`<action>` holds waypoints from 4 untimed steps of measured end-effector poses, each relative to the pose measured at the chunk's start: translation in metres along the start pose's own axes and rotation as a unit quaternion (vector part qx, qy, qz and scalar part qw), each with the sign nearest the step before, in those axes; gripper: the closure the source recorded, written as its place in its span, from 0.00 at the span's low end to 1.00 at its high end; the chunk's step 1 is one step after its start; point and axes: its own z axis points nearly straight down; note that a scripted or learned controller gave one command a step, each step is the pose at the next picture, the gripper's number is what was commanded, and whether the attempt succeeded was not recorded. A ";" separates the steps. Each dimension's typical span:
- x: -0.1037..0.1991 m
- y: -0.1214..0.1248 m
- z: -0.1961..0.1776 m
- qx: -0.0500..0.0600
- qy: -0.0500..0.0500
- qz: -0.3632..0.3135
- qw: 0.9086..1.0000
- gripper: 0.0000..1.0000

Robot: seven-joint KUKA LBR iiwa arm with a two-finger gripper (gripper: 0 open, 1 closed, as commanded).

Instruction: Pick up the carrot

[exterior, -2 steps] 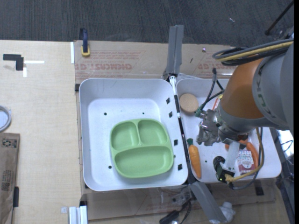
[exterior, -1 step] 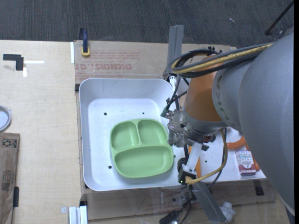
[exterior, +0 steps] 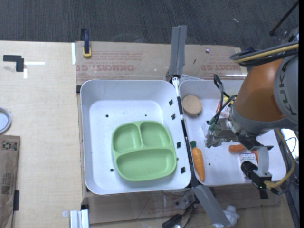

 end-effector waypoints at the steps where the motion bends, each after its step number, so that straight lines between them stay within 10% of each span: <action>1: 0.079 0.027 -0.136 0.000 -0.001 0.241 0.971 1.00; 2: -0.001 0.000 -0.182 0.000 -0.001 0.376 0.927 1.00; 3: -0.072 0.000 -0.141 0.001 -0.001 0.217 0.976 1.00; 4: -0.008 0.030 -0.128 0.001 -0.001 0.403 0.915 1.00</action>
